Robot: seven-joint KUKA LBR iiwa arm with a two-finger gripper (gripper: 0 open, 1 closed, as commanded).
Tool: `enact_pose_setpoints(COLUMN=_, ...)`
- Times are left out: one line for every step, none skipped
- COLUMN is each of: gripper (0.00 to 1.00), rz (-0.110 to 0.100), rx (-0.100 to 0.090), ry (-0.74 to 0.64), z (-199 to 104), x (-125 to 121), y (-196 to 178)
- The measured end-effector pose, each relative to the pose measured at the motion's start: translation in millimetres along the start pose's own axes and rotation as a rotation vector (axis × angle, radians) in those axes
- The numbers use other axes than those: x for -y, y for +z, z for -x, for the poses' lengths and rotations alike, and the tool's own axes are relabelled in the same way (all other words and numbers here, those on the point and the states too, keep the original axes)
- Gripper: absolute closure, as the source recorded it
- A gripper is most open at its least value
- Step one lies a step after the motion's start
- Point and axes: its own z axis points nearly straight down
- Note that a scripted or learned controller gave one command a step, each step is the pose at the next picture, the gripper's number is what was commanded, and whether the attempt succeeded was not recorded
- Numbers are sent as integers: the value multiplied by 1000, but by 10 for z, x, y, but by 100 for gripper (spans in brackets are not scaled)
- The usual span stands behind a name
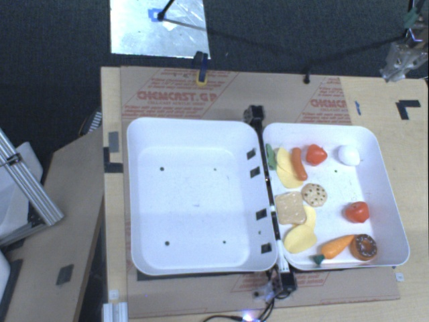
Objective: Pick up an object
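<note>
At the bench's two o'clock corner, my gripper [404, 58] hangs well clear of both bins, a grey shape at the frame's edge; whether my jaws are released or clenched, I cannot tell from this angle. The things to pick from all lie in the right bin [391, 186], which sits beside the left bin [134, 180] on a cardboard sheet [181, 96]. At the right bin's eleven o'clock, a green piece [271, 156], a yellow slice [286, 170] and an orange-red sausage [298, 164] are bunched together, the sausage lying across the slice. A red tomato [316, 154] sits at twelve o'clock, with a white egg [348, 155] at one o'clock, apart from it. Near the centre, a cookie [314, 194] touches a slice of bread [291, 208]. A second red piece [357, 211] rests at four o'clock. Along the near rim, a yellow wedge [301, 237] lies at seven o'clock, with a carrot [336, 245] at six and a doughnut [364, 247] just beside it at five.
</note>
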Motion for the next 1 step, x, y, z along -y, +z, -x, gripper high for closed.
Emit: enact_pose_setpoints(gripper=100, rz=17, rx=4, ry=-3, z=-299, x=-171, y=-653)
